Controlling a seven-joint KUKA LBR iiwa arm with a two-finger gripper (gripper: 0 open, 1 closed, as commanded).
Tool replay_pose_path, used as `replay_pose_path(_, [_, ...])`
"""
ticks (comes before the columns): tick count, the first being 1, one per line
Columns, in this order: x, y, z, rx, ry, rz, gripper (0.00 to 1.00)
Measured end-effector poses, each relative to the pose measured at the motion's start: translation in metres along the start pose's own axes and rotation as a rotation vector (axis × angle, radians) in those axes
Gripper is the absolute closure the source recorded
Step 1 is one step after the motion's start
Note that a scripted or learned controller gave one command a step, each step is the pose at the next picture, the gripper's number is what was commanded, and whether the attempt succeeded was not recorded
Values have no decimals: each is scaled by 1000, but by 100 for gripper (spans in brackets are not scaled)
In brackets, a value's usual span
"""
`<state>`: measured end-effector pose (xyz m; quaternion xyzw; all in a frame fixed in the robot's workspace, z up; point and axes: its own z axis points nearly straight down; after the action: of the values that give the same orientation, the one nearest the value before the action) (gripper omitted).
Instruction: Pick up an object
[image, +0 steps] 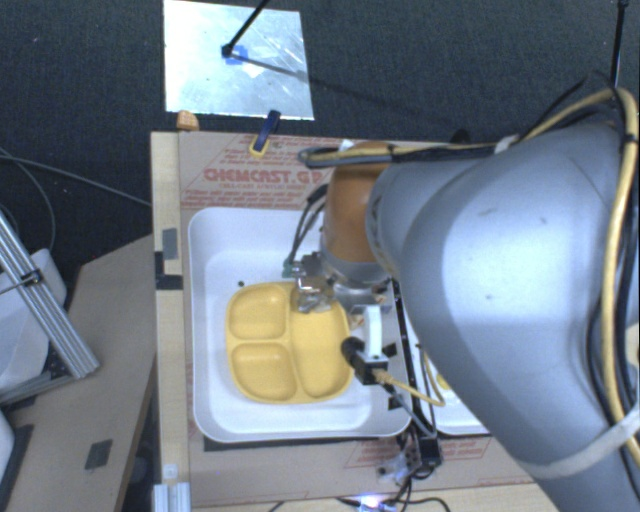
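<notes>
pincer (309, 292) over yellow divided plate (285, 345) in left white bin (215, 250)

A brown bench (240, 175) carries two white bins, the left bin (215, 250) holding a yellow divided tray (270, 350)

Dark carpet (420, 60) is covering the floor, a shiny sheet (238, 60) is lying on it, and aluminium rails (45, 310) are standing at left.

A yellow plastic divided plate (280, 345) with three compartments lies flat in the left white bin, its upper right rim just beneath the claw (310, 293).
</notes>
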<state>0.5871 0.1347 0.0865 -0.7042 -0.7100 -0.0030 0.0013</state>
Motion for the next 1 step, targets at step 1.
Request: replay_pose_path(1, [19, -30, -249, -14, 0, 1, 100])
